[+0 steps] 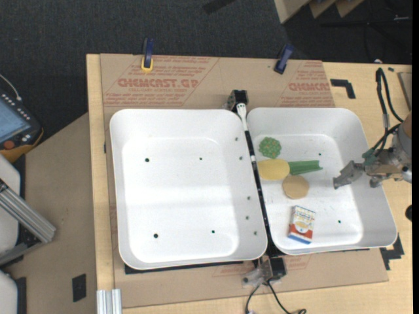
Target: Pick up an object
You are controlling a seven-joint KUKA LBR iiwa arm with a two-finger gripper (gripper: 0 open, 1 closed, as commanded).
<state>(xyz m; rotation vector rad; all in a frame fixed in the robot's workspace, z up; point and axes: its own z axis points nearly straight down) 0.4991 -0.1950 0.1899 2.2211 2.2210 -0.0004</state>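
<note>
The light is bright and even, coming from above. The shallow white plastic left bin [177,188] shows soft glare in the frame's centre. Shadows are faint. The picture is slightly soft, and the upper dark floor [98,12] is dim.

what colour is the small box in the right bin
The small box is mostly white with a red-orange patch and a blue bottom edge, seen in the camera view.

bench [196,77]: cardboard-covered top, "CHEMCAST" print along far edge. two white bins side by side on it, touching at the middle: left bin [131,195], right bin [373,221]. blue clamps [148,54] on far edge.
</note>
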